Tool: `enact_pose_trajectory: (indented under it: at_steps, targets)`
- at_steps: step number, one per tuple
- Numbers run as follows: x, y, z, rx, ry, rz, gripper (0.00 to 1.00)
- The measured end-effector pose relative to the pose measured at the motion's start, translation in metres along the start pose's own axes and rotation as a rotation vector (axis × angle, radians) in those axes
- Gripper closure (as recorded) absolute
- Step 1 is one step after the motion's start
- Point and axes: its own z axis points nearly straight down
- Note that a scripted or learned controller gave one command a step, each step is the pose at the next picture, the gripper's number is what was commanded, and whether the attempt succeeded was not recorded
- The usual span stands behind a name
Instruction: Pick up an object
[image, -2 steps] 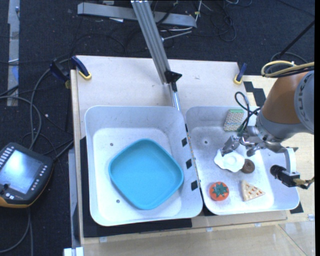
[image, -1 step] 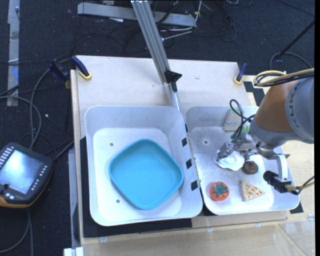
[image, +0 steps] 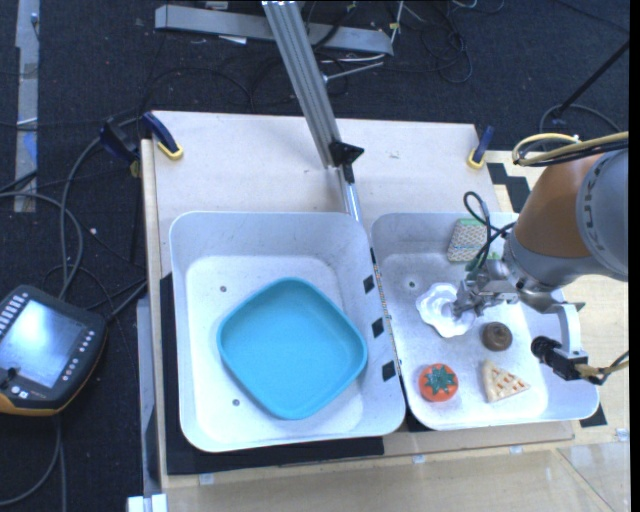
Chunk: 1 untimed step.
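Tool (image: 468, 300) sits over right bin (image: 400, 270) on wooden bench (image: 260, 170).

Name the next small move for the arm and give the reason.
Probably a short straight descent: the gripper hangs over the white crumpled object in the right bin, nearer than the brown round piece, tomato or waffle wedge.

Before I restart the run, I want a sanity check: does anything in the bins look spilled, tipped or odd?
Nothing stands out. The blue tray lies flat in the left bin; the right bin's small objects lie separate, unspilled.
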Motion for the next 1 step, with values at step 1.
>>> enact_pose_trajectory:
  at_steps: [1]
  targets:
    - [0.0036,0.0062,-0.0440,0.001,0.001,-0.001,1.00]
